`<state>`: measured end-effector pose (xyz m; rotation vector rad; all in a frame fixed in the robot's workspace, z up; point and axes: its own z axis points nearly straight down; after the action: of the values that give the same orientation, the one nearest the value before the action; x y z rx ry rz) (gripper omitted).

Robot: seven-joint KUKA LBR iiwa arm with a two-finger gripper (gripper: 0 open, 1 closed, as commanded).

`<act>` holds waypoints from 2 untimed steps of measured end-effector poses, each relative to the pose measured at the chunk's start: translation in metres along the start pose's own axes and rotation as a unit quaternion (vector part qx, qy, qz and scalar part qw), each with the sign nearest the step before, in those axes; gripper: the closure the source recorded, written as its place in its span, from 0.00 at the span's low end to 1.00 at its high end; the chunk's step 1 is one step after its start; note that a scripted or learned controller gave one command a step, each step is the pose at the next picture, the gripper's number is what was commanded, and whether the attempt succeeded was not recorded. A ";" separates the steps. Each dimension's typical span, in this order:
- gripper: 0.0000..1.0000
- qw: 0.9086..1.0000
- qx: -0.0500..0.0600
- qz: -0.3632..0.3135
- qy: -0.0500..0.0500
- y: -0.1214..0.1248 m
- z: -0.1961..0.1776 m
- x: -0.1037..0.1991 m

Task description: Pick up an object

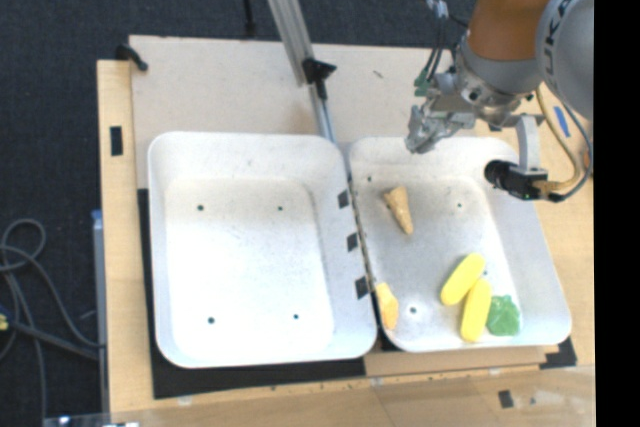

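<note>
The right bin (pixel 520 245) holds a tan wedge-shaped piece (pixel 399 209) near its back left. Two yellow oblong objects lie at its front right, one (pixel 462 279) angled above the other (pixel 475 309), with a green object (pixel 503 315) beside them. A small orange-yellow piece (pixel 386 305) rests at the front left by the divider. My gripper (pixel 424 137) hangs over the back rim of the right bin, above and to the right of the tan wedge. I see nothing between its fingers.
The left bin (pixel 180 245) sits beside the right one on the wooden bench. A slanted aluminium post (pixel 285 5) rises from behind the bins' junction. A black cable connector (pixel 510 177) dangles from the arm over the right bin's back right.
</note>
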<state>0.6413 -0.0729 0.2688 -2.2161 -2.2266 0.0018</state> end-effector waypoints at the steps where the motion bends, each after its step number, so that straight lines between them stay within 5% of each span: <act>1: 1.00 1.000 -0.001 -0.001 0.001 -0.004 -0.001 0.057; 2: 1.00 1.000 0.000 -0.001 0.000 -0.020 0.015 0.105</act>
<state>0.6203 0.0316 0.2533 -2.2143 -2.2274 0.0014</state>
